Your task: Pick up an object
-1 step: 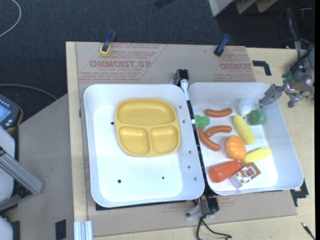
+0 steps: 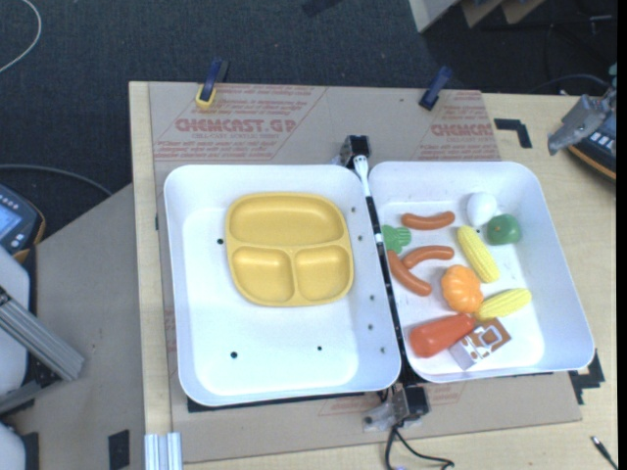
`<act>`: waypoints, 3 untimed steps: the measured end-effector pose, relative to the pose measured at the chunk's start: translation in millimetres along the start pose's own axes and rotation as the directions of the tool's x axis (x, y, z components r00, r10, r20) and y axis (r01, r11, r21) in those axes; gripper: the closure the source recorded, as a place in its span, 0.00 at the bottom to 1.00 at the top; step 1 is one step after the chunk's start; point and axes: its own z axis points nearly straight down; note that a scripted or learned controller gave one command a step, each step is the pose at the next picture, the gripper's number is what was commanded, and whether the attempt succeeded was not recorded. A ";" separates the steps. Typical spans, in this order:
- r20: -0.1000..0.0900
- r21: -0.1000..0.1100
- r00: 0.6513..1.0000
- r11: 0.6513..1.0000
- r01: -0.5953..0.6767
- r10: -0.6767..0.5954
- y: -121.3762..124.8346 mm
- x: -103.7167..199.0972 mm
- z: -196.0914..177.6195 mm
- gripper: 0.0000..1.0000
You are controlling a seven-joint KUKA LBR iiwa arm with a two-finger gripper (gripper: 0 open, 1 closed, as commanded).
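Camera view: left of centre, a yellow divided tray (image 2: 290, 248) lies in the left bin (image 2: 196, 341). The right bin (image 2: 558, 272) crowds toy food together (sausages (image 2: 428, 220), corn (image 2: 476, 253), an orange (image 2: 461, 288)), likely as grasp candidates. At the upper right edge, the gripper (image 2: 588, 125) hangs outside the bins; I cannot tell its jaws' state.

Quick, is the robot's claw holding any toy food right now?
Gripper: holding nothing, up at the right edge away from the bins; open or closed cannot be told.
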 end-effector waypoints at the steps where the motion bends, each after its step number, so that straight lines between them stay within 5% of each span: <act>1: -0.001 0.015 1.000 1.000 -0.003 0.003 -0.5 -1.4 0.1 1.00; 3: -0.005 0.014 1.000 1.000 0.002 -0.002 98.9 109.6 -19.2 1.00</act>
